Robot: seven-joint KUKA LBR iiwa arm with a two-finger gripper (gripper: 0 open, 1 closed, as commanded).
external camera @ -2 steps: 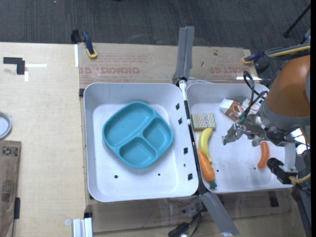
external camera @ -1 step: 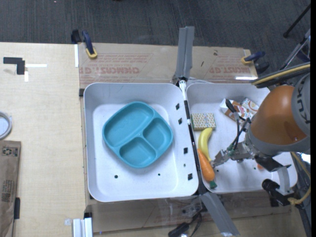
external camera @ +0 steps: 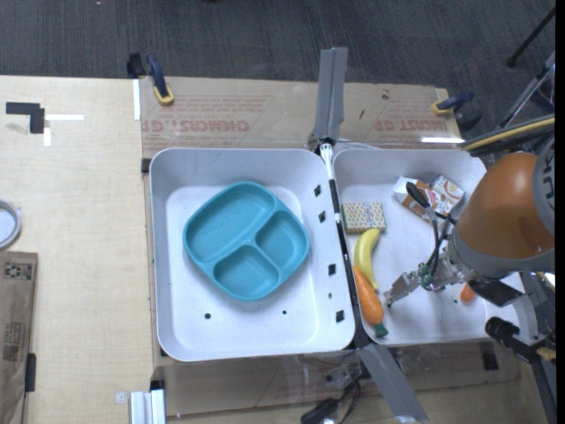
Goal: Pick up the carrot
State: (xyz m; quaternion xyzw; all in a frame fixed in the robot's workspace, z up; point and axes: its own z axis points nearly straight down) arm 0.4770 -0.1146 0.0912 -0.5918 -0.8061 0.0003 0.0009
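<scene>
Carrot (external camera: 368, 301) lay in right bin (external camera: 441, 329), against its left wall, just near of banana (external camera: 365, 252). Jaws hovered slightly parted just right of carrot, gripping nothing. Blue plate (external camera: 246, 240) sat in left bin (external camera: 172, 263).

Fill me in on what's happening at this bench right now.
A grey robot arm with an orange band reaches in from the right over the right-hand white bin. Its hand hangs low beside the orange carrot with a green tip, which lies along the bin's left wall, just below a yellow banana. The carrot is not between the fingers, so it has not been picked up yet. The left-hand white bin holds a blue divided plate.
</scene>
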